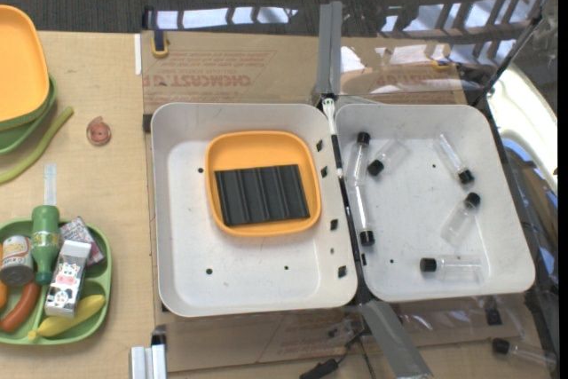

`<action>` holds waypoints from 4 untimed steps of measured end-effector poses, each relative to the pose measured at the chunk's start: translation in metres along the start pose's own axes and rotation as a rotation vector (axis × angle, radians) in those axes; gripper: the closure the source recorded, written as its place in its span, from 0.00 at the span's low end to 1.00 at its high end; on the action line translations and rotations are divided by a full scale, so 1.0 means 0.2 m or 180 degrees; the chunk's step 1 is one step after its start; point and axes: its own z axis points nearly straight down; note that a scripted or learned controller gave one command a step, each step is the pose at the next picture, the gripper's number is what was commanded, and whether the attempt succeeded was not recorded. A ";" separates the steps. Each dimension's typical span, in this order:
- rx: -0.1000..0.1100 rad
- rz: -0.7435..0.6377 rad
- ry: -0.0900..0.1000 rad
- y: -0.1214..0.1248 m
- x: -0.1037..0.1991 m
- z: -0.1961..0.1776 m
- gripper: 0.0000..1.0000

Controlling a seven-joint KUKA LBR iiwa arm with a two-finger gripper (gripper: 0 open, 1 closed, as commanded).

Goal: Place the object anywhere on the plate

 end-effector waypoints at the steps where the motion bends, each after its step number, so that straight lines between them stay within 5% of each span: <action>1: 0.0000 -0.0001 0.0000 0.00 0.00 0.00 0.00; 2: -0.0007 -0.1383 0.0003 0.09 0.28 0.00 0.00; 3: -0.0016 -0.2647 0.0004 0.12 0.35 0.21 0.00; 4: -0.0013 -0.3401 -0.0001 0.09 0.05 0.79 0.00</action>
